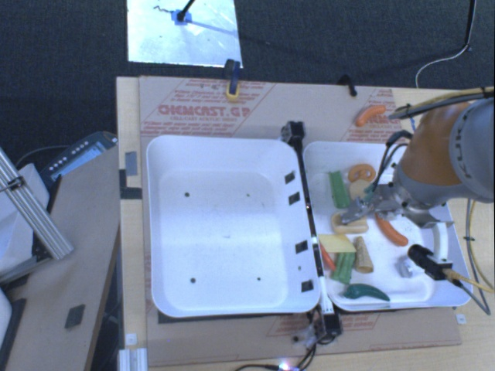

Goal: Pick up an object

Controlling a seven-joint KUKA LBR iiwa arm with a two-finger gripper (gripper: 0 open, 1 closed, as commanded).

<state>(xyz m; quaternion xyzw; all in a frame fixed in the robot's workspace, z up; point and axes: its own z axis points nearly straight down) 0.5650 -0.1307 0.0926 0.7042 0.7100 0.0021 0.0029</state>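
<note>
The right bin holds several toy food pieces. Among them are a long green piece, an orange curled piece, a pale yellow piece and an orange-red sausage. Nearer the front lie a yellow wedge, a tan piece, a green stick and a dark green pepper. My gripper hangs low in this bin, right over the pale yellow piece and just right of the long green piece. No object is visibly lifted.
The left bin lies beside the right one, with a black-clipped divider rim between them. A small grey object sits by the arm's cable. An orange piece lies outside the bins on the cardboard at the back right.
</note>
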